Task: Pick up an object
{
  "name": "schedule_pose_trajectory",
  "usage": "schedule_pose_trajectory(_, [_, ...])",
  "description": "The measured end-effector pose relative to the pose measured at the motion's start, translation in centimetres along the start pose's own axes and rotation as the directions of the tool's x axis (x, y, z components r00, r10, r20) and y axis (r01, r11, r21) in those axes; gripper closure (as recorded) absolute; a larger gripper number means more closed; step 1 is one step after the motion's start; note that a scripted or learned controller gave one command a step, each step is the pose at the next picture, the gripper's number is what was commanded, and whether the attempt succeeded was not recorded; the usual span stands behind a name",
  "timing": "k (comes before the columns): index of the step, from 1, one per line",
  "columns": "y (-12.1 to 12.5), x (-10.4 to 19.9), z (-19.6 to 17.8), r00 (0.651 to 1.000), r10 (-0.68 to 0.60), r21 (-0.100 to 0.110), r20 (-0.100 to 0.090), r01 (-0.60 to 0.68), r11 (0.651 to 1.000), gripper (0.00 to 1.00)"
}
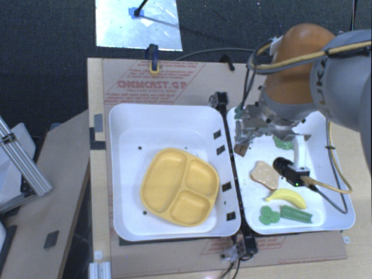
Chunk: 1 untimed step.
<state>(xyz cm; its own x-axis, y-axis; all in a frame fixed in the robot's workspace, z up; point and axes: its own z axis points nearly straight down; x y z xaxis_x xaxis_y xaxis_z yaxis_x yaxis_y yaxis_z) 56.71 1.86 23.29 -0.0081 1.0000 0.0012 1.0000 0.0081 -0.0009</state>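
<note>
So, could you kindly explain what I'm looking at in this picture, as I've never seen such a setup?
This is one photo from a fixed camera above a bench, looking down at a slant. The grey robot arm with an orange band reaches in from the right. The left shallow white bin holds a yellow plastic three-compartment plate. The right shallow white bin holds a tan toy bread slice, a yellow toy banana and green toy vegetables. The arm's jaws hang over that bin's left side; whether they hold anything is unclear.
</note>
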Motion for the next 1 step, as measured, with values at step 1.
schedule_pose_trajectory(1, [-1.28, 5.55, 1.26, 1.000, -0.002, 0.000, -0.001, 0.002, 1.000, 1.00])
